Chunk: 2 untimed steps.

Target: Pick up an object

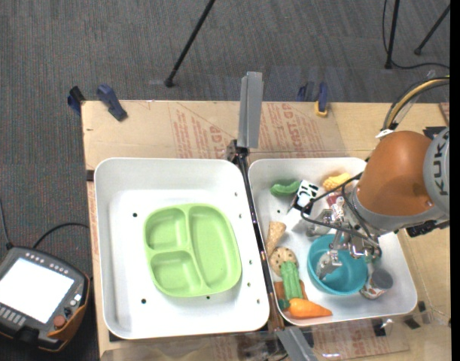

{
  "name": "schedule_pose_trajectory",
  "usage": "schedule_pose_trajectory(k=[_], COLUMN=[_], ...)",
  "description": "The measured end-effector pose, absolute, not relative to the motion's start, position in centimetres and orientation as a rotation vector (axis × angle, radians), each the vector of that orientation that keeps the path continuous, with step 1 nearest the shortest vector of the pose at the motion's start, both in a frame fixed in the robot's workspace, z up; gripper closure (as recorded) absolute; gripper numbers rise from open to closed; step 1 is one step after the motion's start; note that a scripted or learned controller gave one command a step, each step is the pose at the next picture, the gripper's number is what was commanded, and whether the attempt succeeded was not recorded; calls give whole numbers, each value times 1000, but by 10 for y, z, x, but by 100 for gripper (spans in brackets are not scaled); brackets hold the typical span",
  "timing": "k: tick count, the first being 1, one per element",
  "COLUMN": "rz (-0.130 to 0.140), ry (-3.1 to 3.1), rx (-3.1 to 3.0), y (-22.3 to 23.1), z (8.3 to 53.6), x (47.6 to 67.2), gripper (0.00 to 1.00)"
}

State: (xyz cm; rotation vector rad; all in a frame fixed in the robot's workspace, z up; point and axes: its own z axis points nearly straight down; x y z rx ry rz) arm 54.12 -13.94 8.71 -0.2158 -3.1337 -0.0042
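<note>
Over the teal bowl [336, 271], pincer [339, 259] state unclear; carrot [310, 307] and cookie [283, 258] nearby.

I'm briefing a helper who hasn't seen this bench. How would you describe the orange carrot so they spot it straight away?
Start at the right-hand white bin and go to its near edge, left of the teal bowl. The carrot lies there on its side, below the green toy. It is the only bright orange tapered piece among its neighbours.

Cardboard-topped bench [169, 126] — 2 white bins [124, 194] side by side
</note>
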Motion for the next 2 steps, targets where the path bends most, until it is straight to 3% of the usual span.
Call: schedule_pose_trajectory(k=[1,2], rz=[-2,1], ry=[-3105,-3099], rx=[-488,-517], y=[-144,-195], z=[88,88], x=[616,557], gripper=[0,0])
